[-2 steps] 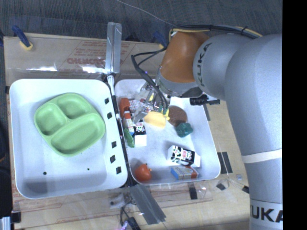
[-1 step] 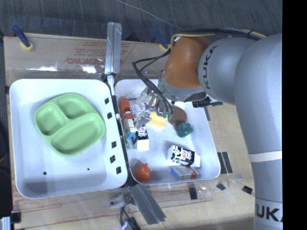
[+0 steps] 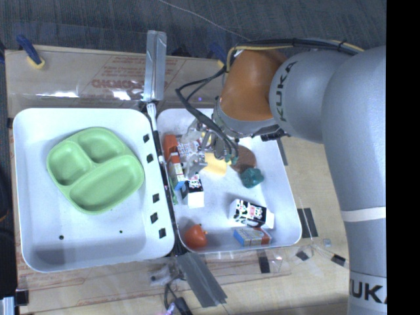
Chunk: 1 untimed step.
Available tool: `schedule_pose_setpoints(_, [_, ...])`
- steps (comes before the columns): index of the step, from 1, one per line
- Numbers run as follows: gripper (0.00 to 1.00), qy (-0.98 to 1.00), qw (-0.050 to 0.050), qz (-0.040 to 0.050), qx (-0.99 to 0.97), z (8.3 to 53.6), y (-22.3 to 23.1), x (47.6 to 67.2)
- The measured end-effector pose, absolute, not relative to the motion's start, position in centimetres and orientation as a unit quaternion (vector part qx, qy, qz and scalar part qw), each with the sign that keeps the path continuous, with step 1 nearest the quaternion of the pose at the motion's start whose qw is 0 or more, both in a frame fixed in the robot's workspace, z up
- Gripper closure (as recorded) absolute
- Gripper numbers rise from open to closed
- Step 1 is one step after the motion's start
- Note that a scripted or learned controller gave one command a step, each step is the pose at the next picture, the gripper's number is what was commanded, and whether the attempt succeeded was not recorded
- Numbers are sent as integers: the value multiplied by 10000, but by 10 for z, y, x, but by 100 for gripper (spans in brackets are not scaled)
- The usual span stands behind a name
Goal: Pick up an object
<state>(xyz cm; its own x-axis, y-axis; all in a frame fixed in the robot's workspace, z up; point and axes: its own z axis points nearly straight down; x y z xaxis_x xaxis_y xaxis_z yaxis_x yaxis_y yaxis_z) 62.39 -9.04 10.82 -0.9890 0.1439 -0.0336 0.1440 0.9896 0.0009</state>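
Objects for picking lie in the right bin (image 3: 289, 209), the one in the middle of the frame, and the gripper (image 3: 209, 146) hangs over that bin's upper left part, low among them. Directly under and just right of its tip sits a yellow block (image 3: 217, 167), which looks like the nearest candidate; whether the tip touches it I cannot tell. Whether the gripper is wide or narrow cannot be told either, since the wrist and cables mask it, and nothing is visibly held.

From the gripper, the other pieces spread down and to the right in the frame:
- a teal lump (image 3: 251, 176) just right of the yellow block, beside a brown piece (image 3: 245, 156);
- a black-and-white patterned box (image 3: 249, 212), lower right, its long axis running roughly left to right with a slight tilt;
- a small red and blue box (image 3: 251, 236) under it, near the bottom wall;
- a red-orange round thing (image 3: 195, 236) in the lower left corner;
- a small white cube with a dark mark (image 3: 195, 193) and a column of small mixed items (image 3: 174, 163) along the left wall.

My judgement: the move turns on a short drop toward the yellow block, with crowding from the left-wall clutter the main risk. At frame left, the left bin (image 3: 26, 241) bears 1 green divided plate (image 3: 96, 169), well apart from the gripper.
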Motion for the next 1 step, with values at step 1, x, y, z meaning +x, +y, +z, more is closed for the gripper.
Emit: schedule_pose_setpoints(1, [0,9993,162,3,-327,108,-90,622])
